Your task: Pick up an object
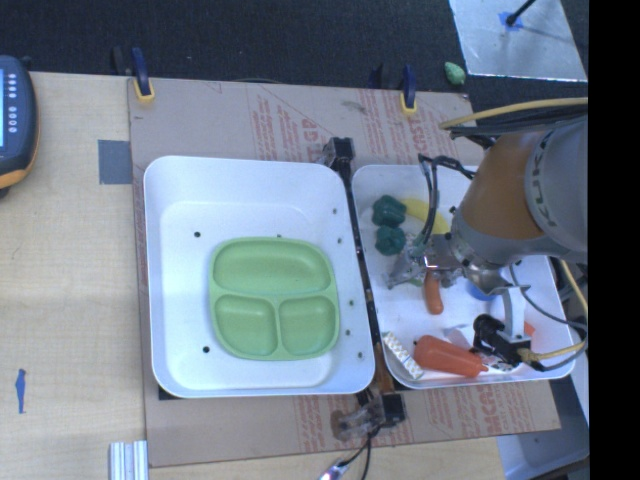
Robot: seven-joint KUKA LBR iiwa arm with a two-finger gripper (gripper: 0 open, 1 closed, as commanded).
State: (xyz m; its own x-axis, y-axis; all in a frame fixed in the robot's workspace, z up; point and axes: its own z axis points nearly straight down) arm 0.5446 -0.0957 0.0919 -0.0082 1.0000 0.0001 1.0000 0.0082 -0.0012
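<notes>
Your gripper (418, 268) hovered low in the right bin (560, 278) | fingers' state: cannot tell | small orange carrot-like toy (433, 296) lay just beside it | probably light, smooth plastic; grip mid-body.

Grey arm (560, 183) with an orange band (500, 193), black cables, metal gripper (420, 266).

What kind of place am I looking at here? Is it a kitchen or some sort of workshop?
Most likely a robot test bench in a lab, not a kitchen. A grey robot arm reaches over a white bin of small toy-like items, cardboard is clamped to the bench, and a handheld controller lies at the edge.
</notes>
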